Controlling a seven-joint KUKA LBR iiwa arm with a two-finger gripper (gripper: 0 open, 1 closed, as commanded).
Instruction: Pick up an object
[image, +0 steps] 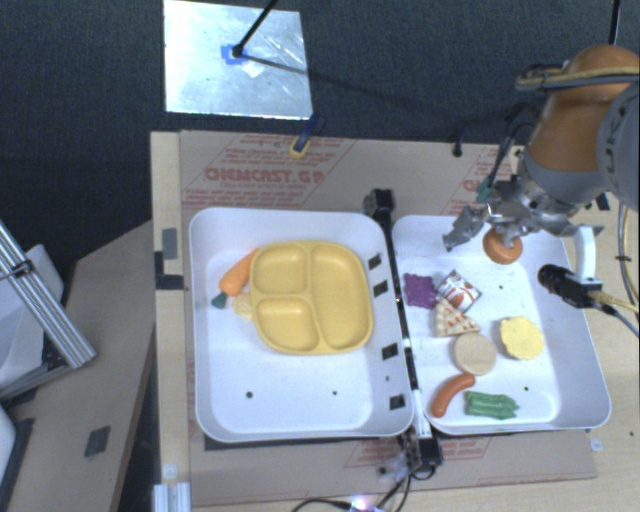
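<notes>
The tool (488, 232) hangs over the right bin (580, 385) near its far rim, and how its jaws stand I cannot tell. An orange round toy (503, 248) sits just below it, at its 5 o'clock. The yellow divided plate (305, 296) lies in the left bin (215, 330).

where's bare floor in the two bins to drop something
Left bin: bare strip along the near wall, below the yellow divided plate. Right bin: bare back corner left of the gripper. Crowded: the middle of the right bin, from purple grapes to sausage and green beans.
</notes>
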